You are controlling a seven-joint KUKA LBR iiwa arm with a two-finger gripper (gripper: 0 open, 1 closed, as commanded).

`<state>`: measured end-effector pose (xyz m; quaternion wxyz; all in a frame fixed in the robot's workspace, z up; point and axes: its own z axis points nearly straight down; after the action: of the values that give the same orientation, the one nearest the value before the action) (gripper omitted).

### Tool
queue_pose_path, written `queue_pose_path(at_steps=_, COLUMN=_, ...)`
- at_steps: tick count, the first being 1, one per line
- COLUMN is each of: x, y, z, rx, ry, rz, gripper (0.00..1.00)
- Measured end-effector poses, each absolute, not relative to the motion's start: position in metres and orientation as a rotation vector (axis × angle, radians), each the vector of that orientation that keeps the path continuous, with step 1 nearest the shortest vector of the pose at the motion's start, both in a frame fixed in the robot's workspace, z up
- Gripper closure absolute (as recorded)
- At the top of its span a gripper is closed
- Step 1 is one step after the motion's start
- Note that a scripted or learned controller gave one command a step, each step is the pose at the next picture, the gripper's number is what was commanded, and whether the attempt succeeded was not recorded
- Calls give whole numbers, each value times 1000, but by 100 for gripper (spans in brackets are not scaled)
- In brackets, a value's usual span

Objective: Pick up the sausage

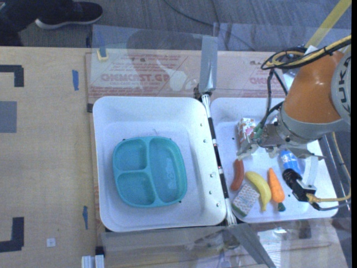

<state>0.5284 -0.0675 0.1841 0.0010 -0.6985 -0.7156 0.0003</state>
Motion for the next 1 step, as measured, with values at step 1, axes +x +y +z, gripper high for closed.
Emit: queue_pose_path(at_steps=1, x=564, y=-94, z=89, rx=-1916, ry=-2495, rz=-10, gripper=0)
